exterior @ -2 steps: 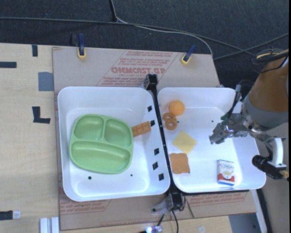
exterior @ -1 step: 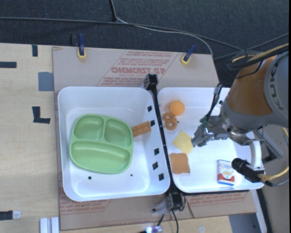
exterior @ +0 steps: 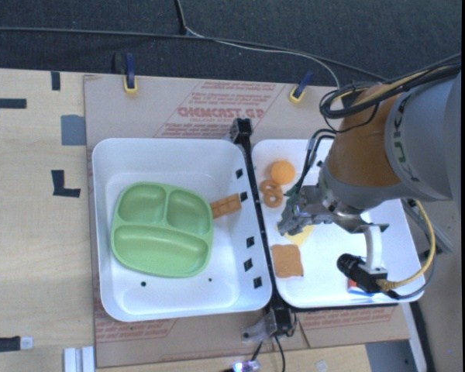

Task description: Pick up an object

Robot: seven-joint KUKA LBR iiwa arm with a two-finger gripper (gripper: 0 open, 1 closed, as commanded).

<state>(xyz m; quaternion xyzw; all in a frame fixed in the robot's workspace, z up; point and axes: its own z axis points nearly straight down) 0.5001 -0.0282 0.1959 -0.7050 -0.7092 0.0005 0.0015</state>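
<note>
A cardboard-topped counter (exterior: pixel 217 111) carries two white bins. The left bin (exterior: pixel 108 285) holds a green divided plate (exterior: pixel 163 229) and a tan stick (exterior: pixel 225 205). In the right bin (exterior: pixel 337 297), the jaws (exterior: pixel 293 222), their state unclear, hover beside a small ring (exterior: pixel 271 194), near an orange ball (exterior: pixel 280 171) and toast slice (exterior: pixel 287 261).

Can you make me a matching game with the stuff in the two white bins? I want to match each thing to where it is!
Things:
1. green plate
2. orange ball
3. toast slice

Places:
A. right bin, near the front edge
B. left bin
C. right bin, near the back

Pairs: 1-B, 2-C, 3-A
</note>
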